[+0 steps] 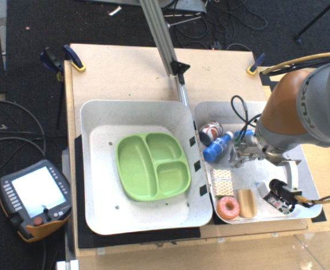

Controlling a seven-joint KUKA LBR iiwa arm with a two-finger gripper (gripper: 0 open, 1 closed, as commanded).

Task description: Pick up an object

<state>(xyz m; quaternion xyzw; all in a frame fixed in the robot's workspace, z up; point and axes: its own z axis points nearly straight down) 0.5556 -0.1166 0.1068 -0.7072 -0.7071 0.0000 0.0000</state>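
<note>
We locate the claw (239, 155) low over the middle of the right bin (306, 176), just beside the blue bottle (216, 147). We cannot tell whether the claw is apart or together, and no object is visibly between its parts. We therefore judge the task as not yet done. Approach appears complete; grasp and lift remain.

The nearest candidate is the blue bottle, which lies on its side near the bin's left wall. Item count, working outward from the claw:

- Blue bottle: one.
- Red-and-white can (211, 130): one, touching or just beside the bottle, toward the bin's far left corner.
- Checkered wafer (222, 178): one, along the left wall, nearer the front.
- Tan bread roll (246, 202): one, at the front edge.
- Pink doughnut (228, 207): one, touching the roll, at the near left corner.
- Green divided plate (152, 165): one, in the centre of the left bin (97, 122).
- Bins: two, side by side on the table (120, 66).
</note>
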